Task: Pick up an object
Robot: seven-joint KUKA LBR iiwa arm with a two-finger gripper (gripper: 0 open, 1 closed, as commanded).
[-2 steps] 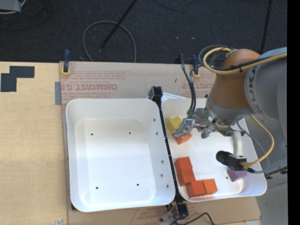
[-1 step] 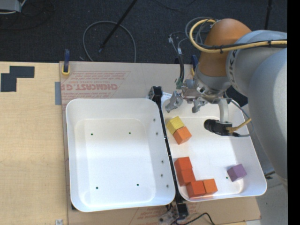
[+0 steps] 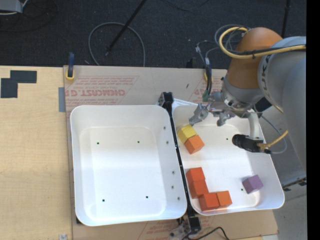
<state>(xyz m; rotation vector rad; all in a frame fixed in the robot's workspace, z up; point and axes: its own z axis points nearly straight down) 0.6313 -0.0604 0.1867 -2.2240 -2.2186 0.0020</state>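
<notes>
My gripper point(image 3: 209, 118) hangs over the far end of the right bin point(image 3: 272, 176), below the arm's orange band. Its two fingers stand spread apart, open, with nothing between them. Just below and left of the left finger point(image 3: 197, 116), a yellow block point(image 3: 187, 132) sits against an orange block point(image 3: 194, 144). Nearer the front of that bin lie an L-shaped row of orange blocks point(image 3: 204, 189) and a purple block point(image 3: 252, 183).
The left bin point(image 3: 80, 134) sits beside the right one, their rims meeting along a black clamp point(image 3: 166, 99) at the far end. A black cable end point(image 3: 247, 143) hangs over the right bin. Both bins rest on cardboard point(image 3: 115, 86) on the wooden bench.
</notes>
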